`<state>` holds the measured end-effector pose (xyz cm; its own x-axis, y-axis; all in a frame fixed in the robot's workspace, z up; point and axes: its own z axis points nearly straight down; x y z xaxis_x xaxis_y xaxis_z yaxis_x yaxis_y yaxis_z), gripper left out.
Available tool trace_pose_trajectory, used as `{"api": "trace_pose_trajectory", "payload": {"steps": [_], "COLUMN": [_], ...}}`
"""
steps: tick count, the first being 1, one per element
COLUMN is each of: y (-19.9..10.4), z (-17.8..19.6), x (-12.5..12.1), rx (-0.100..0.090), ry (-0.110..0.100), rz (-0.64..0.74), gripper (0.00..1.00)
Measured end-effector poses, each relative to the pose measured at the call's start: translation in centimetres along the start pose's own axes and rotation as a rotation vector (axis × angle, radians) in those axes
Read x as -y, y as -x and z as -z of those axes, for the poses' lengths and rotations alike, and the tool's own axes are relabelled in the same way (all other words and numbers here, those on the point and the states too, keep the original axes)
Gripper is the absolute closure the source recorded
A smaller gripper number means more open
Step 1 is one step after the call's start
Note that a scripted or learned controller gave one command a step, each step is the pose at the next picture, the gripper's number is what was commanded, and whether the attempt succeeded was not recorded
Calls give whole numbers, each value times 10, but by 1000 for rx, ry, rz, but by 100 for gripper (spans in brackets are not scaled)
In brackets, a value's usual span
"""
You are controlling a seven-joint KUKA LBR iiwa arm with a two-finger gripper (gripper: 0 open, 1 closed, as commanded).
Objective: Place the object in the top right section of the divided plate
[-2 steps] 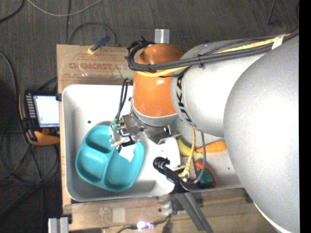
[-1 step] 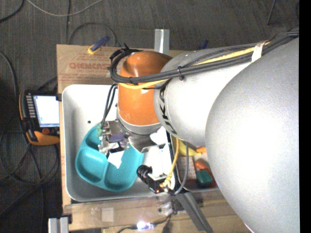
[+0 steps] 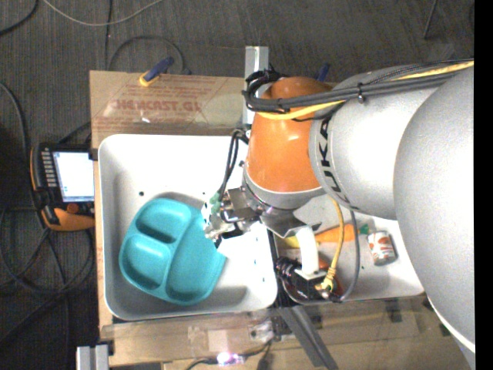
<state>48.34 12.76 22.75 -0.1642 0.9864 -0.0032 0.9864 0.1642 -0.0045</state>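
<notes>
Arm [image 3: 370,153] overhead — jaws [image 3: 213,223] at plate [image 3: 171,257] rim.

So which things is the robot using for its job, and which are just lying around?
For the job:
- teal divided plate in the left white bin
- the robot's hand, over the plate's right edge

Just lying around:
- small red-and-white can in the right bin
- orange thing beside it, mostly hidden by the arm
- orange-cased screen left of the bench
- cardboard under the bins
</notes>
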Motion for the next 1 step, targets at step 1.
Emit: {"api": "trace_pose_trajectory", "payload": {"steps": [1], "y": [-92], "z": [92], "x": [-17], "rx": [0], "ry": [3], "rz": [-20], "gripper": [100]}}
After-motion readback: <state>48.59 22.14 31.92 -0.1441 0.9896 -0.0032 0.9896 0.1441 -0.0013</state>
